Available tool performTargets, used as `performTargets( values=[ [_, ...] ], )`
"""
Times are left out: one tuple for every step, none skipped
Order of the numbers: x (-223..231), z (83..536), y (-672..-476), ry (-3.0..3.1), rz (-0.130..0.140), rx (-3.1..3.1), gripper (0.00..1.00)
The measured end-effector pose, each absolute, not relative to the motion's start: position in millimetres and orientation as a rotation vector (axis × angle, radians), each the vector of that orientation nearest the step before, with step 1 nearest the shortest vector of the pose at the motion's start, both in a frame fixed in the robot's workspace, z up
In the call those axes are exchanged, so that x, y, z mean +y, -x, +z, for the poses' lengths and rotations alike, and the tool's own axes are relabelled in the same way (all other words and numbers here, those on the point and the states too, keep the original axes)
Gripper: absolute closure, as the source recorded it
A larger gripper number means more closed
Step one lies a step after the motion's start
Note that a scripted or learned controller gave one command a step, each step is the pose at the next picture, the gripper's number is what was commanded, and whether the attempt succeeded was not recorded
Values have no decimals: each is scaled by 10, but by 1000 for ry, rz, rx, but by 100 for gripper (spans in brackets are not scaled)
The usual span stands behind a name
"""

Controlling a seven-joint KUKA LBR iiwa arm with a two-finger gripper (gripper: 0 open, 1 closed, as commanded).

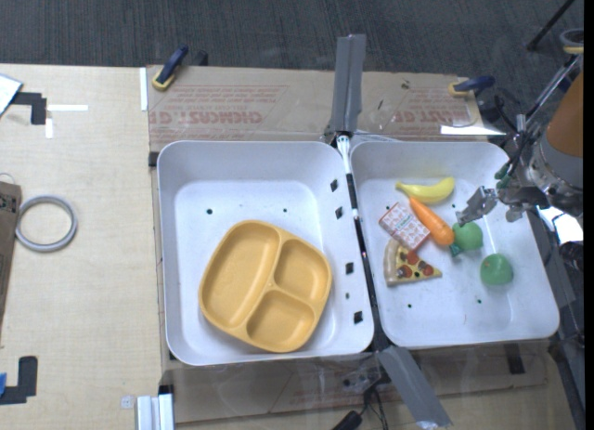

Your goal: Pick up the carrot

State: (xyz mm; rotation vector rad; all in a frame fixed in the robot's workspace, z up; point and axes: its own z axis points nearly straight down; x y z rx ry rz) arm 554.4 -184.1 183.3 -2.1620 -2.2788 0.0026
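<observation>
While the arm hangs over the right bin (548,317), I read the gripper (484,203) as sitting just to the right of the carrot (432,221), near that bin's middle. The carrot lies flat on the bin floor, its long axis running on a slant from upper left to lower right, the narrow tip toward the banana (428,189) and the thick end down by a green leafy tuft (467,237). A small pink carton (403,224) presses against its left flank, and a pizza slice (410,265) lies just below.

From what I can make out, the fingers (476,205) stand somewhat parted and have nothing between them; the view is small there, so I hold that loosely. The carrot lies to the left of the fingertips and a little lower, close but apart.

My judgement is that the coming move turns on that slant: the fingers should close across the carrot's width, not along its length, and the pink carton leaves little room on the far side. A green ball (497,270) sits nearer the bin's lower right, clear of the path.
</observation>
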Motion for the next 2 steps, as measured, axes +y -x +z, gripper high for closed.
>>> performTargets(
  values=[
    [-1431, 972, -5789, 2027, -5, -2411, 0],
    [-1432, 1080, -5803, 2031, -11, -2411, 100]
  ],
)
